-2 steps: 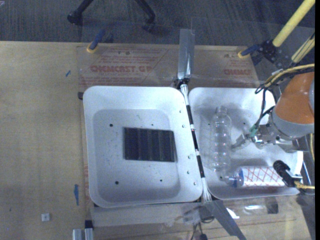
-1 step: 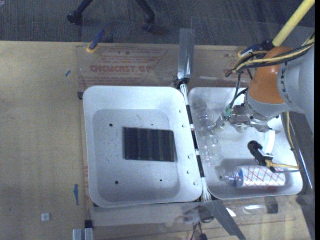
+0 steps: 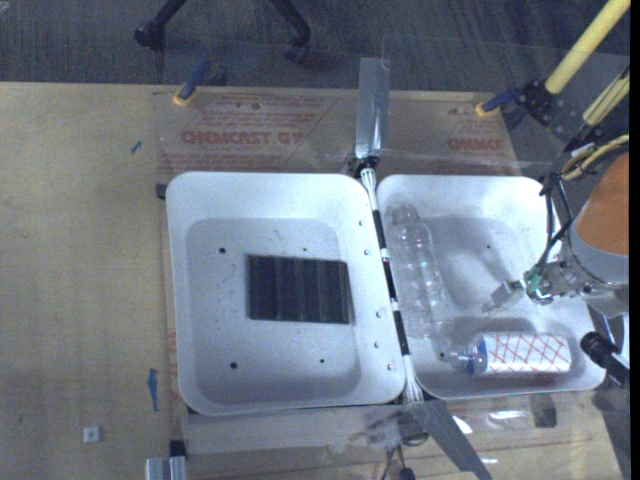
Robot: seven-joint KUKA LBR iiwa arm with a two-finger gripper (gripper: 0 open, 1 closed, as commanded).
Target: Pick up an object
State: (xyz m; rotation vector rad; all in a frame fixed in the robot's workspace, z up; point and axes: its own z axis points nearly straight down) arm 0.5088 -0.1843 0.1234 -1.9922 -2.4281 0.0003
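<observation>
Bottles are lying in the right bin [image 3: 500, 193]: a clear bottle [image 3: 415, 268] at nine o'clock, a patterned bottle [image 3: 520, 353] at six. The hand [image 3: 503, 296] is hovering between them, grip unreadable; slick curved plastic risks slipping away.

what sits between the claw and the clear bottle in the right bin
Only bare white bin floor separates the claw from the clear bottle, seen from the overhead camera.
</observation>
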